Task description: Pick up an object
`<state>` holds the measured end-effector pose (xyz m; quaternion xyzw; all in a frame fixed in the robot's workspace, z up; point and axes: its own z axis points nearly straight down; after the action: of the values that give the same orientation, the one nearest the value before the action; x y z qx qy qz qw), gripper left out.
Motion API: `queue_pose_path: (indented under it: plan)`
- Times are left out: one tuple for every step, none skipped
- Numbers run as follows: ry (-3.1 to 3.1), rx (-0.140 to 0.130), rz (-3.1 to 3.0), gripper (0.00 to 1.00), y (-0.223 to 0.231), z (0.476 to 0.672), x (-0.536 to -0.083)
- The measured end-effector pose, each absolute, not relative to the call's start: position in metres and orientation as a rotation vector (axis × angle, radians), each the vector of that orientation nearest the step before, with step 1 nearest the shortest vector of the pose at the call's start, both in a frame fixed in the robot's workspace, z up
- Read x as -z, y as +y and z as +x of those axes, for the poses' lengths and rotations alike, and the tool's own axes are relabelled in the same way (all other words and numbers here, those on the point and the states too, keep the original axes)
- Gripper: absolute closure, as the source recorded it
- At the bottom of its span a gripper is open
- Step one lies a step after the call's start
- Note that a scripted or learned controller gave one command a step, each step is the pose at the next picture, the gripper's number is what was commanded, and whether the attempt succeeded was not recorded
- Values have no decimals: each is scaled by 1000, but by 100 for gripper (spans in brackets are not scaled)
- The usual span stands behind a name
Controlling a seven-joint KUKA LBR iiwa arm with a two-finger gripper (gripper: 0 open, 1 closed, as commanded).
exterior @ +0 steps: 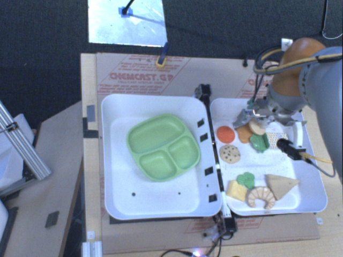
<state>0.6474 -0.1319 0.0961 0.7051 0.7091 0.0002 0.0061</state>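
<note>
Reaching down into the right white bin, the gripper sits right over a tan oval toy, green piece just beside. Can't tell its opening. Looks like grasp stage; next it needs closing and lifting.

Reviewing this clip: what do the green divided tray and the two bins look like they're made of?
Green divided tray: looks like moulded plastic, smooth with a soft sheen; its three compartments have rounded, one-piece walls. Left bin and right bin: probably thin formed white plastic, smooth and slightly glossy, with rolled rims and rounded corners. Material can't be confirmed from looks alone.
</note>
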Motion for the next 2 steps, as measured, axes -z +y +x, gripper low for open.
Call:
queue_pose_path:
  plan:
    - [2214, -8, 2200, 100, -134, 650, -111]
    - [2225, -4, 2212, 100, -132, 660, -157]
